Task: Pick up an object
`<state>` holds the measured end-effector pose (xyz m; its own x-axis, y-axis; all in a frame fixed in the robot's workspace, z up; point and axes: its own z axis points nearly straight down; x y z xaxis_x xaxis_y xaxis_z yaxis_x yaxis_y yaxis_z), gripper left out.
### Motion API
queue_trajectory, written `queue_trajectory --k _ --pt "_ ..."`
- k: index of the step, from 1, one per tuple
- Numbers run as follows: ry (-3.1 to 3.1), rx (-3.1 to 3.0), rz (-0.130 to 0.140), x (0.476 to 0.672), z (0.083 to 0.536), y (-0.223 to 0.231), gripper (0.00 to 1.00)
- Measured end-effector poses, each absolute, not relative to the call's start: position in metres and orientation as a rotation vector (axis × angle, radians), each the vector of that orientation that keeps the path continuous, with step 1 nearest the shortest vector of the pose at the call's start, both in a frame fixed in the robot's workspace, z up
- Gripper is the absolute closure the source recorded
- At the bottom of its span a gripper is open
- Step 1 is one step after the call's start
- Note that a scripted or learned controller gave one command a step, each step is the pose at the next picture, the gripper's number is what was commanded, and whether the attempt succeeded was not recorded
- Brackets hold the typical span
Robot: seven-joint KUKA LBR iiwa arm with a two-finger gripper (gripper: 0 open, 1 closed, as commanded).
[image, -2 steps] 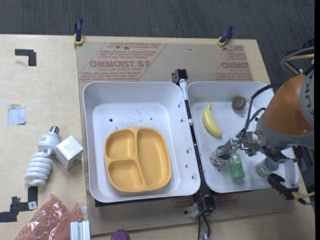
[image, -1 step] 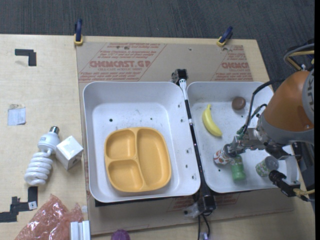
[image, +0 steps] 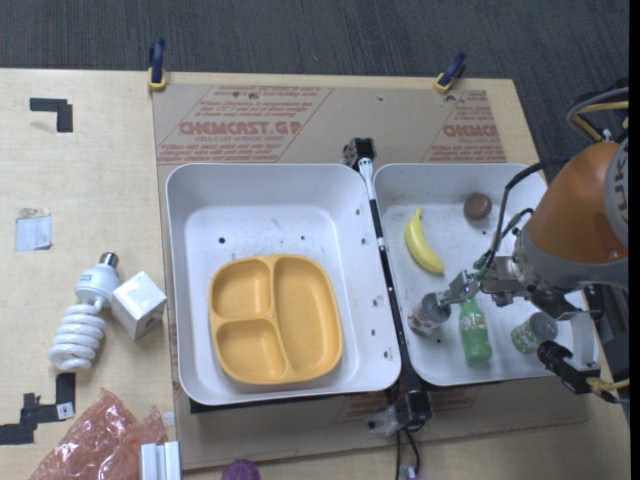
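The right bin (image: pixel 440 193) holds a yellow banana (image: pixel 422 243), a small brown round object (image: pixel 477 206), a green bottle (image: pixel 474 331) lying near the front, a small grey object (image: pixel 430 314) and a pale roundish item (image: pixel 529 334) at the right. My gripper (image: pixel 464 288) hangs low over the bin's front half, just above the green bottle's cap and right of the grey object. The banana is apart from it, up and to the left. Nothing is visibly held.
The left bin (image: pixel 190 218) contains a yellow divided plate (image: pixel 275 318). Between the bins runs a black divider rail (image: pixel 375 228). On the bench to the left lie a spiral light bulb (image: pixel 82 318), a white cube (image: pixel 139 304) and a pink mesh bag (image: pixel 95 438).
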<state>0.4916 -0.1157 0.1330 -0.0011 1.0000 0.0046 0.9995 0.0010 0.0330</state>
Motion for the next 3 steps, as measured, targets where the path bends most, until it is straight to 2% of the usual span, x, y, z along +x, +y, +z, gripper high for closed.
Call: queue_trajectory --k 1,2,3 --pt "2.2 2.206 0.033 0.491 0.121 -0.11 0.0" --pt "2.204 2.206 0.045 0.494 0.133 -0.108 1.0" --pt "2.204 2.206 0.046 0.494 0.133 -0.108 0.0"
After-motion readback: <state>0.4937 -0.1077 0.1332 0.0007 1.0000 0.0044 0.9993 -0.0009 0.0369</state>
